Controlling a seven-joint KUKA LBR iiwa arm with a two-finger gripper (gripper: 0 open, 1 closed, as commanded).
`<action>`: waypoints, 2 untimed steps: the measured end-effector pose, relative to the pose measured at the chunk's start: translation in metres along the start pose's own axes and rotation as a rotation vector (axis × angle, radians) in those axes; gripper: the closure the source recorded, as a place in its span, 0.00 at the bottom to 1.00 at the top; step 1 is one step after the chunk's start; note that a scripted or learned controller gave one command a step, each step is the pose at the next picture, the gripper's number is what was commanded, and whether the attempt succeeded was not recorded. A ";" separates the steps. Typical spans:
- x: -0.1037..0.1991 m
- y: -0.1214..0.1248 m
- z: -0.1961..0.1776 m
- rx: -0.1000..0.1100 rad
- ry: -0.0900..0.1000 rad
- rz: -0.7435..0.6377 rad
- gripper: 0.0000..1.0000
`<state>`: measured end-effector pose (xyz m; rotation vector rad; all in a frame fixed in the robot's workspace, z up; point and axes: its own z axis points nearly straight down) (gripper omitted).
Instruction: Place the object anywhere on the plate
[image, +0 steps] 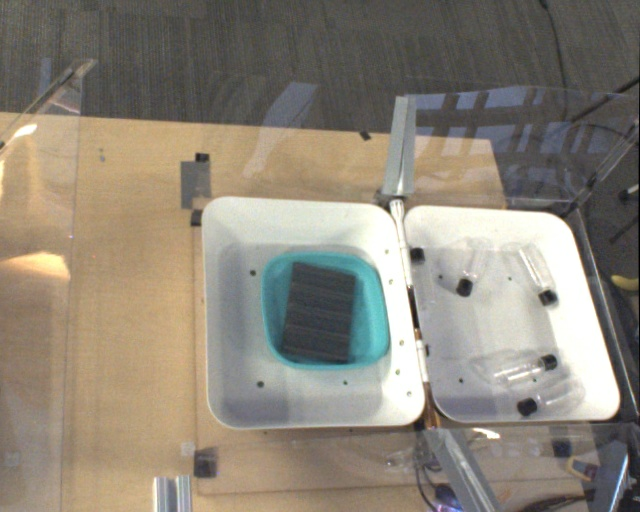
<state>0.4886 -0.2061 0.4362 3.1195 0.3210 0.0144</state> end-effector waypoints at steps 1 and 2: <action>0.000 0.000 0.000 0.001 -0.001 0.000 0.00; 0.000 0.000 0.000 0.001 -0.001 0.000 0.00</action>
